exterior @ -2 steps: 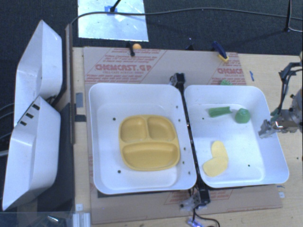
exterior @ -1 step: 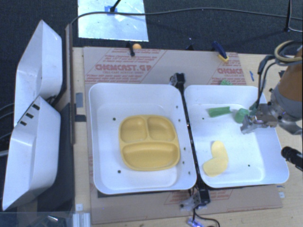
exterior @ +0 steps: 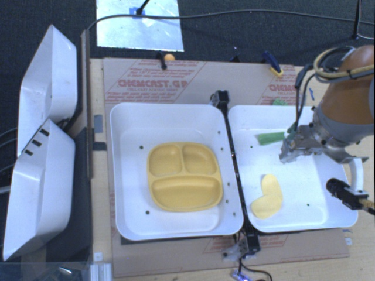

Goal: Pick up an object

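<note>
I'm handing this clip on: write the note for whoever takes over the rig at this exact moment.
Gripper: low over the right bin, at the right end of the green piece; whether its fingers are open can't be judged.
Things: green piece in the right bin's upper part, yellow piece nearer its front, yellow divided plate in the left bin.
Done: nothing seen held.
Left: grasp one object and lift it.

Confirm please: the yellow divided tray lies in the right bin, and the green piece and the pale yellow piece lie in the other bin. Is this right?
Not quite. The camera view shows the yellow divided tray in the left bin. The green piece and the pale yellow piece lie in the other bin, the right bin.
</note>
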Robot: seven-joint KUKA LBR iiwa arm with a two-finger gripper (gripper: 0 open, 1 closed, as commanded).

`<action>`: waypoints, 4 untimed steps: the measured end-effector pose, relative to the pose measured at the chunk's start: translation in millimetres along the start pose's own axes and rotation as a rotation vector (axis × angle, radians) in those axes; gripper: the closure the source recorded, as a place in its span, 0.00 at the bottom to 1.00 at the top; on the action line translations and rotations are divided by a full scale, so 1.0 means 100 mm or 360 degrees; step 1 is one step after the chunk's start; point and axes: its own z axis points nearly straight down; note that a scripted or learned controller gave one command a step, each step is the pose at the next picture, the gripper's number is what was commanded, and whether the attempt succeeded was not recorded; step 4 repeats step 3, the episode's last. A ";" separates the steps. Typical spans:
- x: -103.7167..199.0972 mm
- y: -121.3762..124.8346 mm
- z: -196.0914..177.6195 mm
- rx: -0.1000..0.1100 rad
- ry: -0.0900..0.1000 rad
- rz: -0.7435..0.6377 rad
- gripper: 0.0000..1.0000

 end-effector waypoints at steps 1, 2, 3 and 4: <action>0.52 0.06 -0.08 -0.0001 0.0001 -0.0002 1.00; 1.08 0.15 0.05 0.0002 0.0001 -0.0003 1.00; 1.60 0.19 0.18 0.0002 0.0001 -0.0002 1.00; 1.60 0.19 0.18 0.0002 0.0001 -0.0002 1.00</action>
